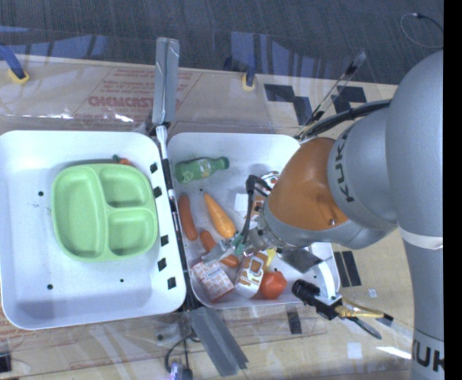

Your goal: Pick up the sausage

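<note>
- we locate the sausage [187,218], a slim, smooth reddish-orange cylinder, lying flat near the left wall of the right bin [185,145], beside the tapered carrot [219,215].
- we cannot tell the end effector [247,240] state; it hangs low over the crinkled packets [251,270], apart from the sausage.

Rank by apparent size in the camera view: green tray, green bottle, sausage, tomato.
1. green tray
2. green bottle
3. sausage, close to the bottle in length but thinner
4. tomato, partly tucked under packets, so unsure
</note>
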Available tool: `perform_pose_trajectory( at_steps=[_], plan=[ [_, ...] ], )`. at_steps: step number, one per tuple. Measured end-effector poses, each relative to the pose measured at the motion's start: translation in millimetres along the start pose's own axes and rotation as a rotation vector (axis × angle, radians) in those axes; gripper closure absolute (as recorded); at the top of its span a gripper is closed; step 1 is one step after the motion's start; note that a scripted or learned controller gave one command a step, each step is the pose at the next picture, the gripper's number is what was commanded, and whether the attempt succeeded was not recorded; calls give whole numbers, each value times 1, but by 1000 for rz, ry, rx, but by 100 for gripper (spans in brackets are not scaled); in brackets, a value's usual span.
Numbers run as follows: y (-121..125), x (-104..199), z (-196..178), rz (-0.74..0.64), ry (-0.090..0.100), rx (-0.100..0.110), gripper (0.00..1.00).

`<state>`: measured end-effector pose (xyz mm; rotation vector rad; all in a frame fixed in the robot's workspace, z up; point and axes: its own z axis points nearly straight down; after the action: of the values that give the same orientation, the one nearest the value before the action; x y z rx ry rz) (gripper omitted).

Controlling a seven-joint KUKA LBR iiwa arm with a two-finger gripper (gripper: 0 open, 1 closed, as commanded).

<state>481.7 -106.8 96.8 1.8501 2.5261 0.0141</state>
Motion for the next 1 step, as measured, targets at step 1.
perform_pose_trajectory(
  at_steps=[1],
  plan=[
    [1,0,-10,-7,1,1,100]
  ],
)
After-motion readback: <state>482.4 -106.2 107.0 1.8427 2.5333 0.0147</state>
